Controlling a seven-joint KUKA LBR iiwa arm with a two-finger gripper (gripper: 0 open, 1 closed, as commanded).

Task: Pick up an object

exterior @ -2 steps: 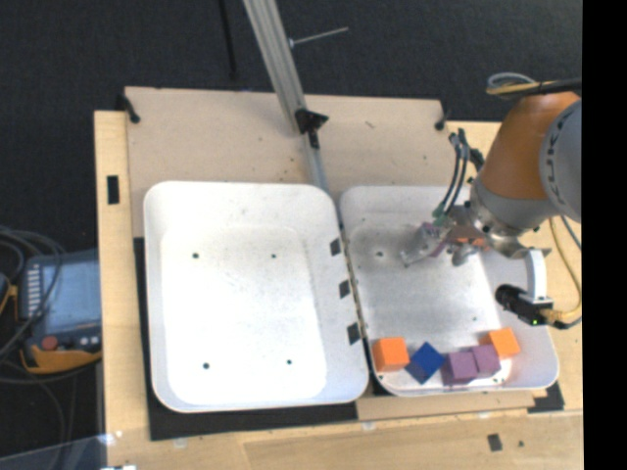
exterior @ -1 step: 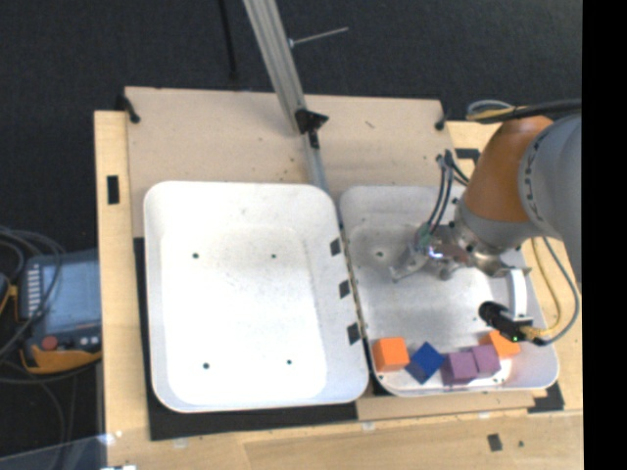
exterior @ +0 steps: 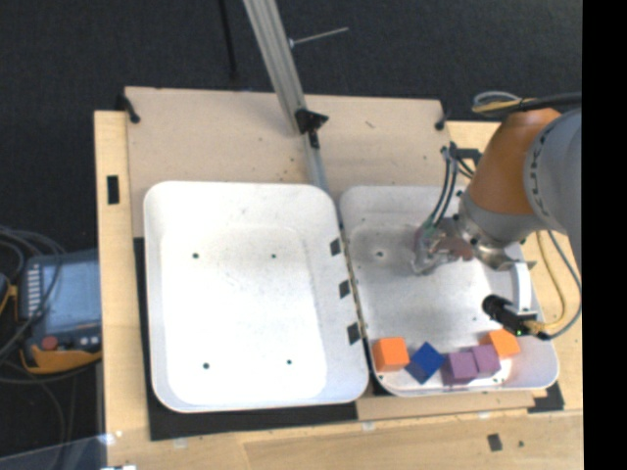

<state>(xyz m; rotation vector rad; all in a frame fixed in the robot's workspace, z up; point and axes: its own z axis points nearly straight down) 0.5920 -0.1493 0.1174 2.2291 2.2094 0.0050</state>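
Right bin (exterior: 392,213), contents: orange block (exterior: 392,352), blue block (exterior: 426,362), two purple blocks (exterior: 471,364), second orange block (exterior: 505,342), all along its near wall. Gripper (exterior: 427,253) above bin's middle, apart from blocks; grip state indiscernible.

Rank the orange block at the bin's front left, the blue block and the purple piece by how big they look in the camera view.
1. purple piece, widest; it may be two blocks side by side
2. orange block
3. blue block
Orange and blue look close in size, so that order is unsure.
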